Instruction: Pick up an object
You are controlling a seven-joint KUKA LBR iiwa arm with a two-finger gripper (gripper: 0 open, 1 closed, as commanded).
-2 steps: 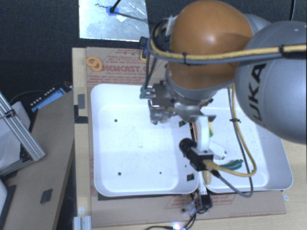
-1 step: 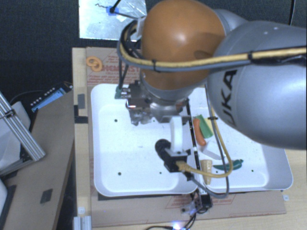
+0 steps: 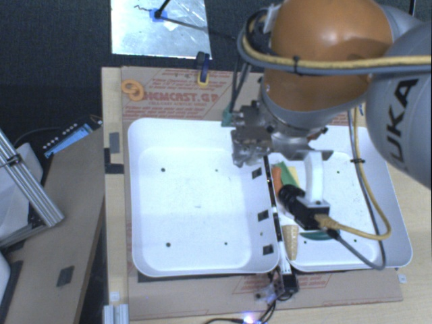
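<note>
Toys [image 3: 286, 175] lie in the right bin [image 3: 378, 201], by its left wall, at nine o'clock. My claw [image 3: 251, 152] hangs just above them, I think to grab one. I cannot tell its state.

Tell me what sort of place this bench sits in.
Probably a robotics lab test cell: a KUKA arm reaches over two white bins on a cardboard-lined bench, with cables trailing and aluminium framing alongside.

Arm [image 3: 405, 106] casing: partial "UKA" lettering. Cardboard sheet [image 3: 179, 96]: red print, partly legible "…EMCAST".
</note>
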